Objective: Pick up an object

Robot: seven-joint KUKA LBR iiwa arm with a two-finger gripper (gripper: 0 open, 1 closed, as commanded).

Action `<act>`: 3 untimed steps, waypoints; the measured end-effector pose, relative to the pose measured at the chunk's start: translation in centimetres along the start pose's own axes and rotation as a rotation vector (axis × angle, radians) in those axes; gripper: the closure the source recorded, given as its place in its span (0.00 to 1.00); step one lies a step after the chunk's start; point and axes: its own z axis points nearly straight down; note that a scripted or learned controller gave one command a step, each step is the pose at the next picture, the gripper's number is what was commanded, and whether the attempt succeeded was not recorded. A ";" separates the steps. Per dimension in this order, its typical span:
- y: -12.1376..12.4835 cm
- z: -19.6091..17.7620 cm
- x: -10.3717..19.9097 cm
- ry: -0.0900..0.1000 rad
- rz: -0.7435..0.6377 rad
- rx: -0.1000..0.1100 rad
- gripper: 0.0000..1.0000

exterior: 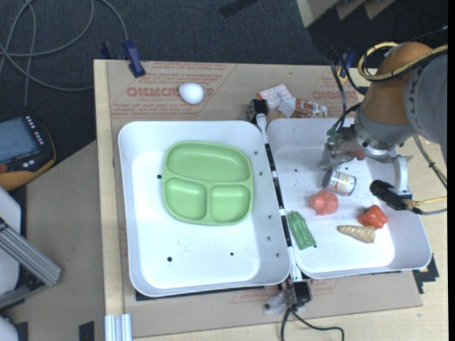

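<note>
Right of frame centre, over the right bin (398, 251), the gripper (340, 163) hangs just above a small silver can (342, 183); whether it grips the can or stands released cannot be told at this angle. Below the can lie a pink ball (324, 202), a red pepper (374, 217), a tan cone (357, 233) and a green wrapper (301, 231). Left bin (142, 247) holds a green divided plate (208, 182).
</note>
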 end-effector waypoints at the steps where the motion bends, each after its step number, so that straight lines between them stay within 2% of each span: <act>1: 0.0 0.0 0.0 0.000 0.000 0.000 0.00; 2: -4.1 1.1 -1.5 0.001 0.000 0.003 0.00; 3: -4.0 0.0 -1.5 0.000 0.000 -0.001 1.00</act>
